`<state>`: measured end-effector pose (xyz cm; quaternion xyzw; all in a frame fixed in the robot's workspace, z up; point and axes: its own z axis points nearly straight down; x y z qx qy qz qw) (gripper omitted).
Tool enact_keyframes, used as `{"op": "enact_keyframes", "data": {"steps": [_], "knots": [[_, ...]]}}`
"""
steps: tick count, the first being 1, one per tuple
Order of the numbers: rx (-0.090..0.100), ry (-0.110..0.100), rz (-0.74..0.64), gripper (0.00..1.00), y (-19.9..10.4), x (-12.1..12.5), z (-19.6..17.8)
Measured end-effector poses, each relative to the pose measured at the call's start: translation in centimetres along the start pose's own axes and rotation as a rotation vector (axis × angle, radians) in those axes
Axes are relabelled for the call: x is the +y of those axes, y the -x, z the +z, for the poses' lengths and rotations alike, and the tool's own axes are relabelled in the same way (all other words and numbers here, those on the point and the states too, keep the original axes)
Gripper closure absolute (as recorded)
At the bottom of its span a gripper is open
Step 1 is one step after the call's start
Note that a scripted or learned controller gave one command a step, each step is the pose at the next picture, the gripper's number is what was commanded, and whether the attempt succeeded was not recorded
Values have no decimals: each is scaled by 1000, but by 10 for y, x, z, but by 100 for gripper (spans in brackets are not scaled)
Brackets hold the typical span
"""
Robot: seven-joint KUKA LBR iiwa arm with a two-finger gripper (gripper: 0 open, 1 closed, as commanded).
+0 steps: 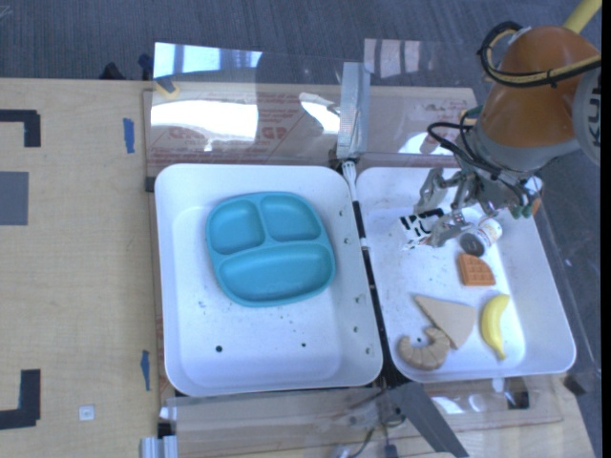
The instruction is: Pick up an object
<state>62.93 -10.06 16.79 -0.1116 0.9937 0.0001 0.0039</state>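
In the right bin (544, 256) lie an orange waffle-like square (475, 271), a yellow banana (495, 325), a tan wedge (449, 317) and a brown curled pastry (423, 351). My gripper (431, 225) hangs over the upper left part of that bin, up and to the left of the waffle square. Its fingers point down toward the bin floor, with nothing visible between them. The arm's orange band (535, 65) sits above it at the top right.
The left bin (181, 284) holds a blue three-compartment plate (270, 246). A metal divider (363, 246) runs between the two bins. A clear panel (286, 122) stands behind both bins. Wooden bench surface (67, 256) lies to the left.
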Motion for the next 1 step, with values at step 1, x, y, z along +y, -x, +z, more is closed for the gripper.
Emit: {"op": "enact_keyframes", "data": {"steps": [1], "knots": [[-6,-1,-197,100,44,51,-55]]}}
